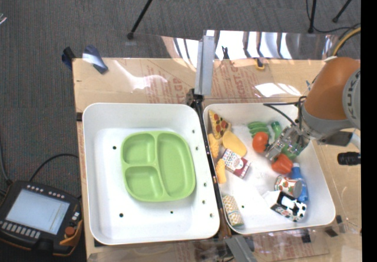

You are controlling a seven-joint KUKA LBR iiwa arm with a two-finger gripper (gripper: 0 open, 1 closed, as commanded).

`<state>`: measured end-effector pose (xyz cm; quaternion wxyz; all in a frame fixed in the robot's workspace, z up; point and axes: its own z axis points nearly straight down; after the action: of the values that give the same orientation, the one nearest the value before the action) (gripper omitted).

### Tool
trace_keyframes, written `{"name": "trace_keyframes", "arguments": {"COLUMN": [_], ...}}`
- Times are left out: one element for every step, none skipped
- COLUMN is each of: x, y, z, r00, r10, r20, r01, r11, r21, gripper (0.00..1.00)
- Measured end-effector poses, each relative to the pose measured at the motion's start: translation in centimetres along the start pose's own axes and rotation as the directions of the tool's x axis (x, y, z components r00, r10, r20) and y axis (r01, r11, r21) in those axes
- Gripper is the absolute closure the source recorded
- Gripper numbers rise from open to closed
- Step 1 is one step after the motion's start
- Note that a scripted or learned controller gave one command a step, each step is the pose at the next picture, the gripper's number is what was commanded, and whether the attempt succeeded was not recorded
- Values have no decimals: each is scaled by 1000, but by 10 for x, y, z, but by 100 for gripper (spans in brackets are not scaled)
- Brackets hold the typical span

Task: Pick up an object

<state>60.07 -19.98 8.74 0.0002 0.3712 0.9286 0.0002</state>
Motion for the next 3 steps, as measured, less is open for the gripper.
{"name": "trace_keyframes", "arguments": {"x": [2,50,78], "y": [3,74,81], "z": [0,-1,0], "r00": [1000,999,1000], "r10": [-3,-43,-8], "r20": [-5,-3,-2], "r01": [3,43,8], "r11": [1000,999,1000], "r21": [-3,-1,1], "gripper": [0,0,0]}}
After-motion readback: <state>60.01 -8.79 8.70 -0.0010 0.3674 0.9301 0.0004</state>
